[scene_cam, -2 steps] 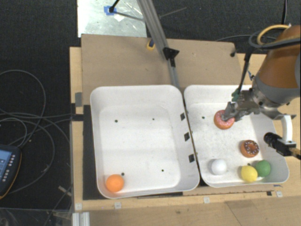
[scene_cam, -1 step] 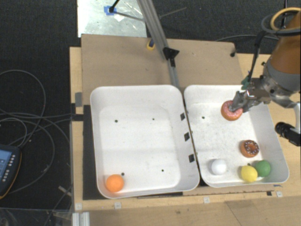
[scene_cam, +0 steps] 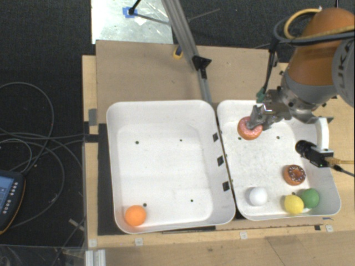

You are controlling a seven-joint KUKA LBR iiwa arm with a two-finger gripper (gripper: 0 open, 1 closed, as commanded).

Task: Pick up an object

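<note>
- Wooden bench (scene_cam: 150, 73) holds 2 shallow white bins side by side; dark carpet around it, cables on the floor at left, tablet (scene_cam: 6, 198) at left edge.
- Grey tripod leg (scene_cam: 186, 35) slants over the bench top.
- Gripper (scene_cam: 258, 121) sits over the right bin (scene_cam: 260, 159), directly on a pink donut (scene_cam: 249, 129) near the bin's upper left; jaw state: cannot tell, donut hides the tips.
- Right bin's lower right: chocolate donut (scene_cam: 294, 174), white ball (scene_cam: 257, 196), yellow ball (scene_cam: 294, 204), green ball (scene_cam: 310, 198).
- Left bin (scene_cam: 161, 121): orange ball (scene_cam: 135, 215) in lower left corner.
</note>
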